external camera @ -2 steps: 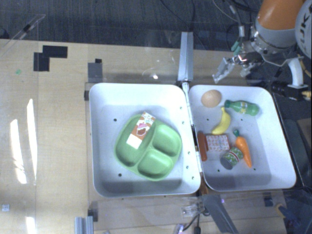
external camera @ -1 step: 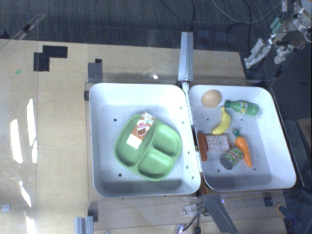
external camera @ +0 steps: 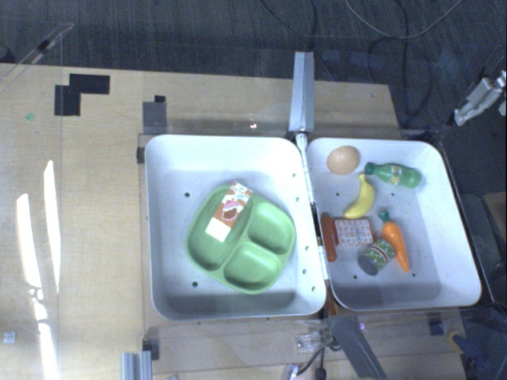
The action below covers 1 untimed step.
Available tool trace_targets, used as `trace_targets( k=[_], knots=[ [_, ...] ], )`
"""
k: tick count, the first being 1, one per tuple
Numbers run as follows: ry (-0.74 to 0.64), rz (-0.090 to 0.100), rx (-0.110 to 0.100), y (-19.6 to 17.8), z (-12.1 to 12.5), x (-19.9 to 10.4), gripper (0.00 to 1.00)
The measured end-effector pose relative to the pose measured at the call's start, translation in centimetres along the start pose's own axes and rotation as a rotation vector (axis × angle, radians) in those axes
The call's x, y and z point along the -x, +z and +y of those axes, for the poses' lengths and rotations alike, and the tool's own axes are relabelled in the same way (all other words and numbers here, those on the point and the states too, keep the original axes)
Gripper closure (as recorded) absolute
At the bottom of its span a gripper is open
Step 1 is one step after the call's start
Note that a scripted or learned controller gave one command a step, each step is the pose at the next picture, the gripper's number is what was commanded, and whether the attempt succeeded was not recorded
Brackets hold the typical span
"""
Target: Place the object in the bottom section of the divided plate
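Carton (external camera: 229, 210) – judged the object meant – lies in the green plate's (external camera: 273, 226) 11 o'clock section, not the bottom one at 5 o'clock. Risks: its flat lie gives poor purchase, so a grab could slip or shove the plate; it might land across a divider. Gripper state: cannot tell. Count – two bins, left (external camera: 170, 236), right (external camera: 444, 283); one each of plate, carton, egg (external camera: 342, 160), bottle (external camera: 394, 175), banana (external camera: 361, 198), carrot (external camera: 396, 244), sausage (external camera: 329, 237), packet (external camera: 353, 232), can (external camera: 375, 257)
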State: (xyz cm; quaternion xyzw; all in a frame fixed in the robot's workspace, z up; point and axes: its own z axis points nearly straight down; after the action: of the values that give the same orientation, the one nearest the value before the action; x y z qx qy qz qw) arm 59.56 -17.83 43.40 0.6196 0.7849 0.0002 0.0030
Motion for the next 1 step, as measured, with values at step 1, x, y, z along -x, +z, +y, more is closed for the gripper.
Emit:
trace_targets(
  k=[1],
  knots=[
    [0.172, 0.0, 0.0, 0.0, -0.27, 2.67, 0.0]
  ],
)
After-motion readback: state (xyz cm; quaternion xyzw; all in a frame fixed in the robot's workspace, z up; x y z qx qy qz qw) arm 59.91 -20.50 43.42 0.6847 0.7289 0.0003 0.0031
